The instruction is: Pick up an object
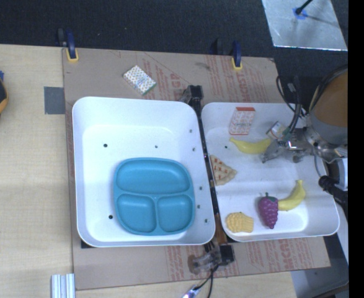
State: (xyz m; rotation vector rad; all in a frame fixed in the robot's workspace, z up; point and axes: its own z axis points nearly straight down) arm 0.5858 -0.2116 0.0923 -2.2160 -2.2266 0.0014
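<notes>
Corn [239, 222] and grapes [268, 210] lay nearest in the right bin [330, 225]; the gripper [279, 146] hovered beside the upper banana [251, 145], jaw state unclear; probably light, rigid, slick plastic; best pinched across its middle.

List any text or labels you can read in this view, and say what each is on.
None can be read.
Cardboard sheet under the bins: red print, too blurred.
Small box in the right bin: red-and-white label, too small.
Patterned packet on the cardboard: no legible words.
</notes>
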